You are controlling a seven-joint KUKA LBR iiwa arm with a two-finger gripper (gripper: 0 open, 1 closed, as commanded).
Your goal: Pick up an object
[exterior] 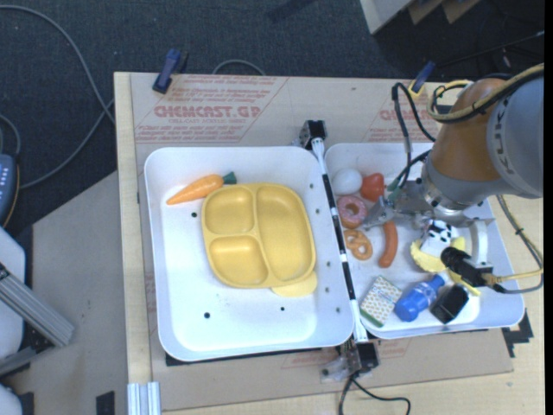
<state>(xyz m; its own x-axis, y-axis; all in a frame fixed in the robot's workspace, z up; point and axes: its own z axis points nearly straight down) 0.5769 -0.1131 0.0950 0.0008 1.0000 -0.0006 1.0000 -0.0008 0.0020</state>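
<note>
The arm (484, 145) reached in from the right and hung over the right bin (510, 314), its gripper (399, 206) low among the toys at the bin's middle. Whether the claw was apart or together, I couldn't tell; the wrist hid too much. Just beside it lay a pink donut (352, 209), with a white egg (346, 180) and a red tomato-like piece (372, 186) behind. A red sausage (390, 244) and an orange ring (359, 246) sat nearer the front, then a checkered packet (379, 301) and a blue bottle (417, 298). In the left bin (173, 301) rested a yellow divided plate (257, 233), a carrot (195, 188) touching its back-left corner
</note>
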